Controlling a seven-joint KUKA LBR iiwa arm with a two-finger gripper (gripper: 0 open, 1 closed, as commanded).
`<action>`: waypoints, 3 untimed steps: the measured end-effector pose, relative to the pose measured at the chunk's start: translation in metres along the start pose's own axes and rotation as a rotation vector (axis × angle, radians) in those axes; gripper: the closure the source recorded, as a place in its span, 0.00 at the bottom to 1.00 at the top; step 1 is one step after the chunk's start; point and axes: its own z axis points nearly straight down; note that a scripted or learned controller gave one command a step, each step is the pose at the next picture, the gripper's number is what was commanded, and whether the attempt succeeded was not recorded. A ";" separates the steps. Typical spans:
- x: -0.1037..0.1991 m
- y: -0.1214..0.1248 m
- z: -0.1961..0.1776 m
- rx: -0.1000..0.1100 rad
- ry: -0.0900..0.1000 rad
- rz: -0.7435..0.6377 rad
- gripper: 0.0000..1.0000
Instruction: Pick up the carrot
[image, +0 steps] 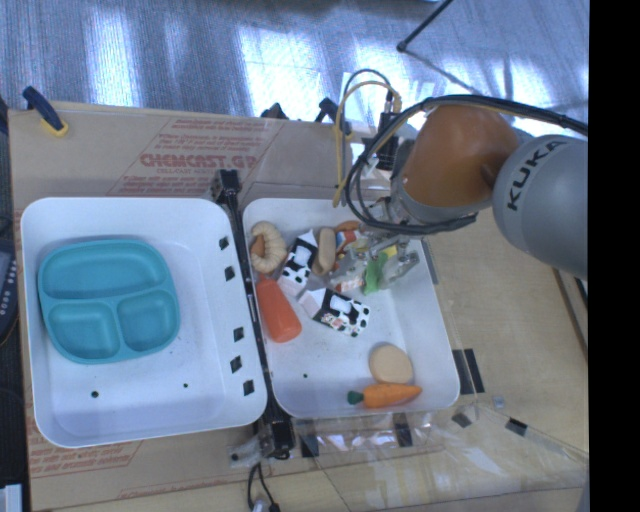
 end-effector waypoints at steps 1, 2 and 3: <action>0.002 0.065 0.006 -0.011 -0.008 -0.432 0.00; -0.058 -0.009 0.006 -0.010 -0.006 -0.434 0.00; -0.049 -0.007 0.006 -0.015 -0.004 -0.133 0.00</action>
